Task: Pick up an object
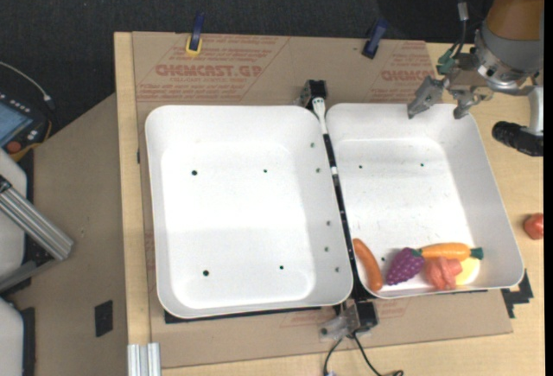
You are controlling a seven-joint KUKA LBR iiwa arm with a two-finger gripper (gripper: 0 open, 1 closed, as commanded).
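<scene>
Gripper [441,102] hangs over the far edge of the right bin [406,193], fingers spread apart, nothing between them. Orange band [517,15] on the arm sits just above the wrist, at the bin's far right corner.

All toys lie along the right bin's near wall, well apart from the gripper:
- sausage [366,264], orange-brown, at the near left corner, lying slantwise against the bin's left wall
- grapes [403,266], purple, just right of the sausage
- carrot [448,251], orange with a green tip, right of the grapes and touching the pile
- a red piece [440,273] under the carrot (kind unclear)
- a yellow piece [467,270] tucked beside the red one, against the near right corner

Left bin [238,201] sits side by side with the right bin, walls touching along the middle seam.

A small red object [535,226] rests on the bench outside the right bin, off its right wall.
</scene>
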